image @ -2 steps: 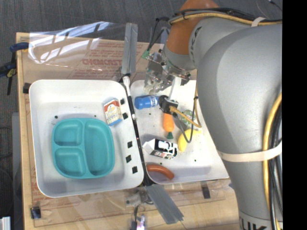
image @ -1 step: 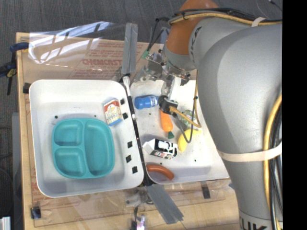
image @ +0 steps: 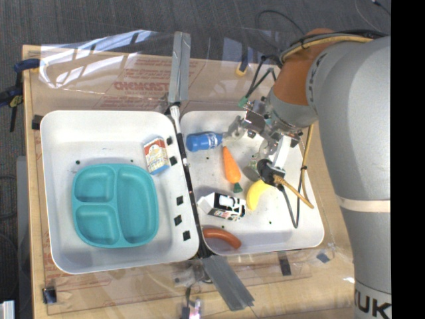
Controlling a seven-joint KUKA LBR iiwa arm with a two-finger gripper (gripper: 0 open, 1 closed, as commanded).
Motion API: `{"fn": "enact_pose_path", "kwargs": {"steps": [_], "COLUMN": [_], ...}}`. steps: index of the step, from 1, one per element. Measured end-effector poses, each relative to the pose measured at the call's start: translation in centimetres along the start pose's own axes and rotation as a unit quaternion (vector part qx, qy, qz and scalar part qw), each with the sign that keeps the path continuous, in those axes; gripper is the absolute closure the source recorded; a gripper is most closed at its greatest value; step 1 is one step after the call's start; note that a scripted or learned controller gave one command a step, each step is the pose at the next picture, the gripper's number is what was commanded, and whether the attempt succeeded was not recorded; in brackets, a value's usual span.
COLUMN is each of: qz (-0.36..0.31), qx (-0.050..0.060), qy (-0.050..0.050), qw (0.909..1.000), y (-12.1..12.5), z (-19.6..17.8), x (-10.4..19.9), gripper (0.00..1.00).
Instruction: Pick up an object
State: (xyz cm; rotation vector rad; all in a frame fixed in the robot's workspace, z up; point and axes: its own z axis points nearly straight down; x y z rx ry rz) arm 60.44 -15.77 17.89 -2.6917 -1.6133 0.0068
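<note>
Risk: my two-finger claw hung low in the upper right of the right-hand white bin, amid cables; I could not tell how it was set. I judged that a descent there might strike the bin floor between items, or nudge the yellow banana-shaped toy just below it, closing on nothing.

Right-hand bin, contents: blue plastic bottle lying on its side, upper left; orange carrot-shaped toy, centre; yellow banana toy, right of centre, nearest candidate for picking; black-and-white toy car, lower centre; reddish-brown sausage-shaped toy, against the bottom wall.

Left-hand white bin, contents: teal plastic tray with three compartments, centre; small red-and-white labelled carton, upper right, beside the divider.
</note>
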Motion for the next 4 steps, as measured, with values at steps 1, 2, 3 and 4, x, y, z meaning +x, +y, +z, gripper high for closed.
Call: {"fn": "enact_pose_path", "kwargs": {"steps": [1,2,3,4], "qz": [0.027,-0.006,-0.007,0.0], "qx": [-0.013,-0.009,-0.001,-0.002], "qy": [0.006,0.004,0.002,0.001], "qw": [0.9995,0.9999,1.0,1.0], "y": [1.0,3.0,2.6,3.6], "z": [6.4,7.8,7.5,-3.5], "x": [-2.1,-1.9,-2.1,4.5], "gripper": [0.0,0.0,1.0,1.0]}}
